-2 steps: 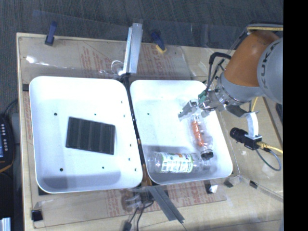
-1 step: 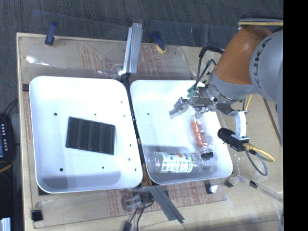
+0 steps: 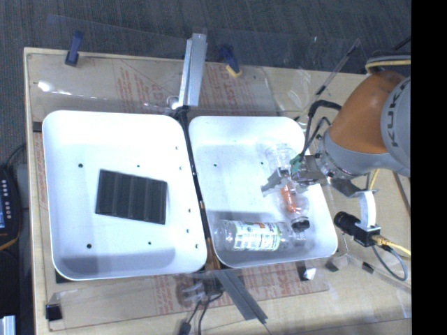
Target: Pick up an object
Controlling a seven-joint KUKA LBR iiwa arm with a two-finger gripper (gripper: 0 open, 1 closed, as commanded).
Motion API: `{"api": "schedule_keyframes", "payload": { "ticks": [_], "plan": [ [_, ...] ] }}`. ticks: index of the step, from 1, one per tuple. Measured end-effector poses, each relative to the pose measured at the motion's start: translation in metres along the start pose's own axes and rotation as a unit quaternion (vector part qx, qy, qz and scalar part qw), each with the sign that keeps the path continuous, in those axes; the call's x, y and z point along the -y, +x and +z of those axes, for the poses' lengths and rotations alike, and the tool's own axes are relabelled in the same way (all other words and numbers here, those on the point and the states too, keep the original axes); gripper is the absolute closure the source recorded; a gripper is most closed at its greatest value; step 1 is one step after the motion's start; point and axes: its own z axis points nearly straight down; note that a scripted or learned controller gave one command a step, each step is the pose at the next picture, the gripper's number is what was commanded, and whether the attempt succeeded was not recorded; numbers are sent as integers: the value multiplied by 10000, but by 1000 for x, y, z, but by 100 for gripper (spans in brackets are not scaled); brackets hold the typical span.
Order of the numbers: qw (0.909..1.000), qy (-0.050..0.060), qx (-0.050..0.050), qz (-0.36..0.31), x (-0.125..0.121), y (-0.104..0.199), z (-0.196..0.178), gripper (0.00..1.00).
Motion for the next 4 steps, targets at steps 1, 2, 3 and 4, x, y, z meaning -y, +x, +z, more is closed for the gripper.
{"api": "schedule_keyframes", "payload": {
  "ticks": [1, 2, 3, 4],
  "plan": [
    [9998, 7, -11, -216, -5, -2, 20, 0],
    [9993, 5, -10, -378, -3, -1, 43, 0],
    [9975, -9, -1, -704, -12, -3, 35, 0],
    [9761, -9, -7, -2173, 14, 3, 69, 0]
  ]
}}
